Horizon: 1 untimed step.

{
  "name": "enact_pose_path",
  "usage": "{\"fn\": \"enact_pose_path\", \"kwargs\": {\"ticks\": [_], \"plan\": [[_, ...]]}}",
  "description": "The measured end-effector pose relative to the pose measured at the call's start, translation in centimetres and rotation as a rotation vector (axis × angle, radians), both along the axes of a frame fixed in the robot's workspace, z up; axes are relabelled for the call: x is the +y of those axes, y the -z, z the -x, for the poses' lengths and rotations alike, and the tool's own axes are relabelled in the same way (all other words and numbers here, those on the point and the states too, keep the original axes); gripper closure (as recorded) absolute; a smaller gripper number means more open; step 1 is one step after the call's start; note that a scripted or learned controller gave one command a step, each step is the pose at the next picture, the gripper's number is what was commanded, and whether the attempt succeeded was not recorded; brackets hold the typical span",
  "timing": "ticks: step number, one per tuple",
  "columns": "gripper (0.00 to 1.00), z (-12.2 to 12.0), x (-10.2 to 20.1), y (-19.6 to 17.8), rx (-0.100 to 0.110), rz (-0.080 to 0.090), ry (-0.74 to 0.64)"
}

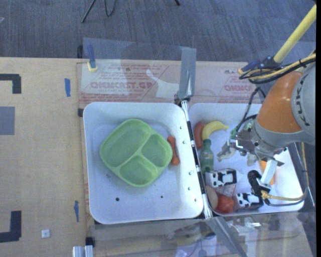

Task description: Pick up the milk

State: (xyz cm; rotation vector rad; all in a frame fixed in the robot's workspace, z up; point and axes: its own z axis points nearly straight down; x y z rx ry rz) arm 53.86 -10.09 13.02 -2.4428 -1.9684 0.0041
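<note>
Approach step: hand [239, 150] over right bin [296, 175], grip state unreadable. Next, descend onto milk [222, 177], near-left of it.

1. A dark grey carpeted floor [200, 25] runs along the top of the view.
2. Thin black tripod legs [100, 10] stand on it at the upper left.
3. The light wooden bench top [40, 150] bears black tape corners [12, 83] and small blue tape strips [67, 87].
4. A flattened cardboard sheet [130, 83] lies on the bench.
</note>
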Motion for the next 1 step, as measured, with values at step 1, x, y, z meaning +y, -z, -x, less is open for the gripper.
{"fn": "enact_pose_path", "kwargs": {"ticks": [1], "plan": [[0.00,4.92,0.03,3.79,-0.033,0.011,-0.152]]}}
